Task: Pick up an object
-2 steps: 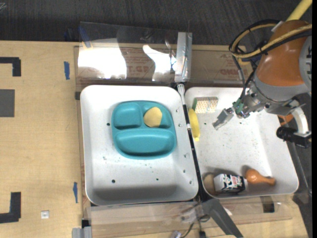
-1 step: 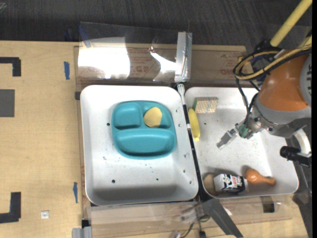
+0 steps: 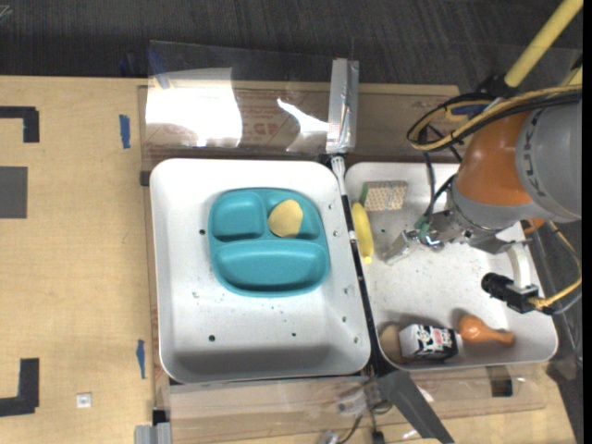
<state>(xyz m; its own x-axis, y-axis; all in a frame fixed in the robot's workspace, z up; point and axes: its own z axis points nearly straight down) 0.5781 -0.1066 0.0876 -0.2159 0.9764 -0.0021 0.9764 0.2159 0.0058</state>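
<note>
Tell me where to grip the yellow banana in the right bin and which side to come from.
Grip the banana across its middle, coming straight down from above. It lies flat and lengthwise against the right bin's left wall, so there is probably little room for a finger on that side. Nudging it away from the wall first may help. The end effector sits just to its right.

arm (image 3: 541, 169): grey shell | orange band | yellow, black cables

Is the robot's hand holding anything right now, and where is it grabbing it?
Nothing shows in the gripper. It hangs low in the right bin, beside the yellow banana, apart from it.
</note>
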